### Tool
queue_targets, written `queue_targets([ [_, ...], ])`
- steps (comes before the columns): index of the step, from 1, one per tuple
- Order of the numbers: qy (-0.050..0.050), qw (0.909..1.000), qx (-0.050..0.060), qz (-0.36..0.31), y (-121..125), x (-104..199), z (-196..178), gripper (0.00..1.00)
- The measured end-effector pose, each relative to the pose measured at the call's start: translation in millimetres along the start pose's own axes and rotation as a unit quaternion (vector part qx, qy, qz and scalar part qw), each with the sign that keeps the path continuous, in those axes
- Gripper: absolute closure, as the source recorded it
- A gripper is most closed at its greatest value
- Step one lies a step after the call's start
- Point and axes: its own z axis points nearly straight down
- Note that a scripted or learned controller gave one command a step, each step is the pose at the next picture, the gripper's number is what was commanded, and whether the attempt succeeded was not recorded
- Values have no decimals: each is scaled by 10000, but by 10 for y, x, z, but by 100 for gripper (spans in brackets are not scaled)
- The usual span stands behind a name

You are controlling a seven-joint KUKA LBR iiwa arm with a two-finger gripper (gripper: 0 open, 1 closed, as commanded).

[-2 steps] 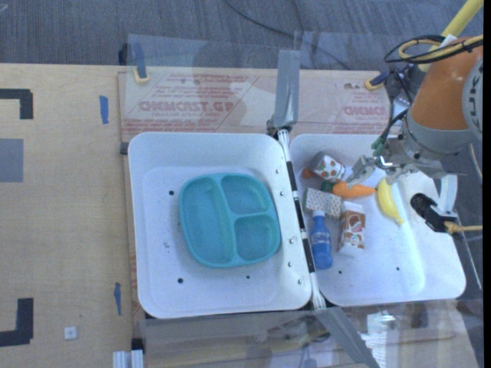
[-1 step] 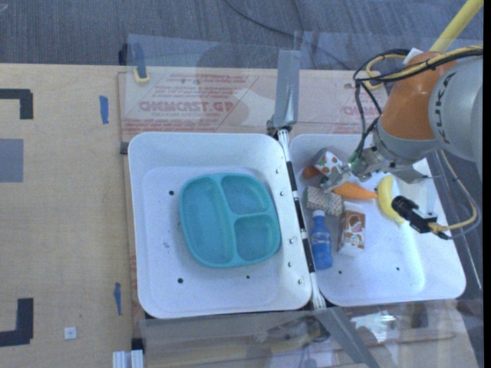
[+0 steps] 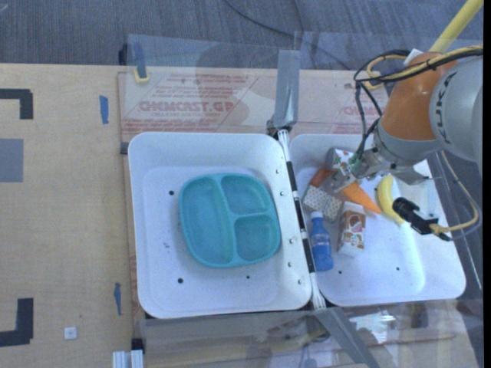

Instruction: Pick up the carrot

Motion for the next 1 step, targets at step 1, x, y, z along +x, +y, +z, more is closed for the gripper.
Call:
queue_targets([
  [1,11,9901,28,-1401,3,-292,-828,100],
])
